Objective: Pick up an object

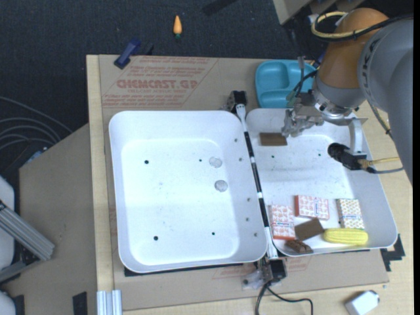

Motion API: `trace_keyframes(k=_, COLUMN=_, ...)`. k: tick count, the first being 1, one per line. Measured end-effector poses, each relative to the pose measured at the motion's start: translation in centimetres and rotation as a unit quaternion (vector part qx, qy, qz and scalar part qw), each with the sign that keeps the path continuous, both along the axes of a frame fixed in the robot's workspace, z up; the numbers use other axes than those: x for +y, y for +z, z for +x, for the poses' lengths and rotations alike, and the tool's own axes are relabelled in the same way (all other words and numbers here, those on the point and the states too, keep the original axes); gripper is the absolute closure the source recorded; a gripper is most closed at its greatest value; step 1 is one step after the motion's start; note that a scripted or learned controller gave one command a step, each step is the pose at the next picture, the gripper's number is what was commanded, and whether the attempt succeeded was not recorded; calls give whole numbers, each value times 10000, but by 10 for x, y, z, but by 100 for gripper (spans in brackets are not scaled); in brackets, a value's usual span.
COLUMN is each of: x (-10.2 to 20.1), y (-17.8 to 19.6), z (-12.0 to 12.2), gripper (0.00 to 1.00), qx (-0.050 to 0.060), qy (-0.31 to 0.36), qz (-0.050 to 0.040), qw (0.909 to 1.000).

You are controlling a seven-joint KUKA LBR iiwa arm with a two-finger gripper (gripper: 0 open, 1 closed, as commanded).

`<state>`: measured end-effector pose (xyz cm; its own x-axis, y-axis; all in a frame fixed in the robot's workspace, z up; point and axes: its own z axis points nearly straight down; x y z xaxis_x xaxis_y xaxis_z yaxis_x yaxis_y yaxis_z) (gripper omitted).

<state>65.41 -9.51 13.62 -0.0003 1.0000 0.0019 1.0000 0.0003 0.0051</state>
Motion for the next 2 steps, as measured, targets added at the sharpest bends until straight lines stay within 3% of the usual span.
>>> trace_keyframes(k=1, x=0, y=0, z=0, gripper=0, qx=3, qy=0, qz=0, qw=10000)
trace_keyframes(k=2, x=0, y=10, z=0, gripper=100, qx=-9, qy=0, qz=3, qw=10000)
